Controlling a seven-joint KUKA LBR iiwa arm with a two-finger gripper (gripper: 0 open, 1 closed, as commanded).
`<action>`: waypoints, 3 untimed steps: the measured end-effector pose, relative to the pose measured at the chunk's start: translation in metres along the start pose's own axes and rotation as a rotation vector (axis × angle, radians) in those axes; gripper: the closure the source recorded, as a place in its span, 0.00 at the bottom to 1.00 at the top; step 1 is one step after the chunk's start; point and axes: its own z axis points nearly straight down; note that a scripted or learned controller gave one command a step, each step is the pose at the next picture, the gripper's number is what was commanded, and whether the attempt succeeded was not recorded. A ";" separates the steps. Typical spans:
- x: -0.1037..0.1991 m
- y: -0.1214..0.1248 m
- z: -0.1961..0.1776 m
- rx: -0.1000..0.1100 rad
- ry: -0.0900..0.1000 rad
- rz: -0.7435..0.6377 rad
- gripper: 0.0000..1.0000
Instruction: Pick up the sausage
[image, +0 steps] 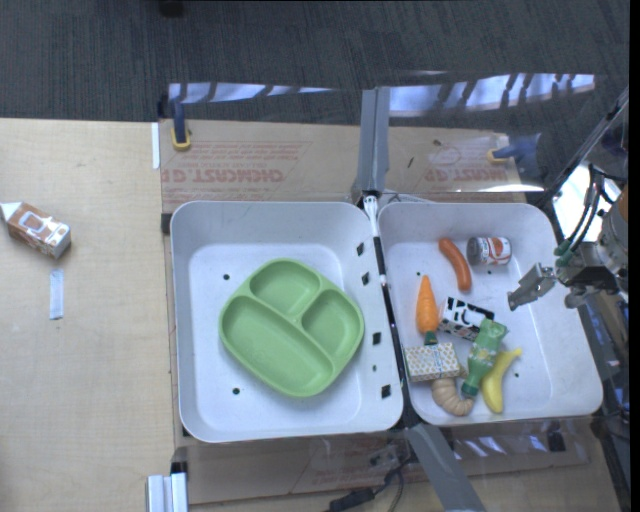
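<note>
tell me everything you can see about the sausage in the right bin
The reddish-orange sausage is a short, smooth, glossy cylinder with rounded ends, seemingly a plastic toy. It lies flat on the floor of the right white bin, near the far wall, slanted from upper left to lower right. A small silver can lies just to its right, perhaps touching; an orange carrot sits nearer, apart. Nothing grips it.
</note>
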 end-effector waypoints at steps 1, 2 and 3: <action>0.028 0.064 0.063 -0.001 0.000 -0.075 0.00; 0.004 0.121 0.102 -0.002 -0.001 -0.055 0.00; 0.025 0.152 0.134 -0.028 -0.008 -0.134 0.00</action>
